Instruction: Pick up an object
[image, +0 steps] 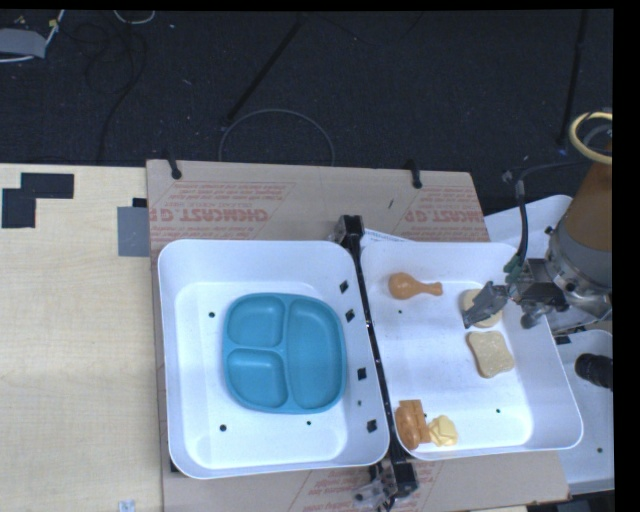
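Grey arm (590, 235) low from the right (orange band up), hand (505, 300) extended leftward.

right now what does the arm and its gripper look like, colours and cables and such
The arm has a grey wrist body with an orange-tan band above it. A yellowish ring sits near its top, and thin dark cables loop off its left side. The gripper is dark grey metal with two short, blocky fingers, and a small green spot shows just above them. No readable markings are visible.

divided plate (283, 352) in left bin (190, 270), bread slice (491, 353) in right bin (555, 425)
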